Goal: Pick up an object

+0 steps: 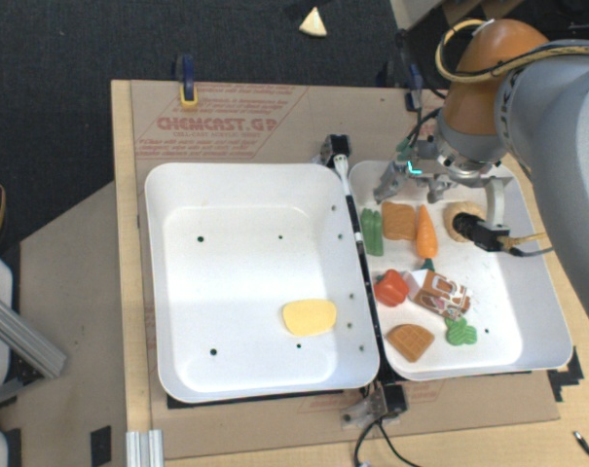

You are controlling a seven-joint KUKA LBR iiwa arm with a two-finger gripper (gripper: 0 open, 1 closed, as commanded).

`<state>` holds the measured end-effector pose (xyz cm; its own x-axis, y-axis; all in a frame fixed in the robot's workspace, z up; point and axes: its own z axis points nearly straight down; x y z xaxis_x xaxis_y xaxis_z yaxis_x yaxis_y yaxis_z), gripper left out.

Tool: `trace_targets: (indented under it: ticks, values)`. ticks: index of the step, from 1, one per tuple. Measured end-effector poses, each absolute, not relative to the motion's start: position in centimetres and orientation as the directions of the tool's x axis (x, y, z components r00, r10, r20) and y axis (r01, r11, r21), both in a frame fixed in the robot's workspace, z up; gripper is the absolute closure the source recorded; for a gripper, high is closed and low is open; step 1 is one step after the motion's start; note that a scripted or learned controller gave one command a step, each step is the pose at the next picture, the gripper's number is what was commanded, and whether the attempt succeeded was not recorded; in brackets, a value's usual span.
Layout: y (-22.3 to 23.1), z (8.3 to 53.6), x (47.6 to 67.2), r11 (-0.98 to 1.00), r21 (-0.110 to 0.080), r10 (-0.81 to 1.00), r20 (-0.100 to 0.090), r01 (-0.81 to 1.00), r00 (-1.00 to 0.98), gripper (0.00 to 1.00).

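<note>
Camera view, nearest edge first: a brown waffle-like piece (410,340) and a small green piece (460,334) lie at the near end of the right bin (537,339), with a red piece (391,287) and a brown-and-white wrapped piece (444,295) just behind them. Across the divider, a yellow piece (309,316) lies alone in the left bin (177,261). Farther back in the right bin are an orange carrot (425,232), a tan slice (399,221) and a green pod (372,232). Above that far end hangs the gripper (438,185); whether it is parted or closed cannot be told. Nothing looks lifted, so the pick appears not yet done. Judging by position, the carrot is the likeliest target: slim, tapered, lying flat beside the tan slice.
</note>
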<state>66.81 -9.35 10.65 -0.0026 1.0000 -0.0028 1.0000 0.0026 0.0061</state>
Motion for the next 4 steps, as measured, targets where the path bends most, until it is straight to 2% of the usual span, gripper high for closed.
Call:
trace_targets:
  ticks: [1, 2, 3, 4]
  values:
    - [-15.5, 8.4, 64.8, -0.005, -0.003, 1.000, 0.000, 1.000, 0.005, 0.00]
    - [-15.1, 9.7, 65.1, 0.000, 0.003, 1.000, 0.000, 1.000, 0.000, 1.00]
    - [-16.4, 19.1, 60.8, -0.002, 0.007, 1.000, -0.003, 1.000, 0.002, 1.00]
    - [-1.7, 21.2, 60.3, 0.015, 0.003, 1.000, 0.007, 1.000, -0.015, 1.00]
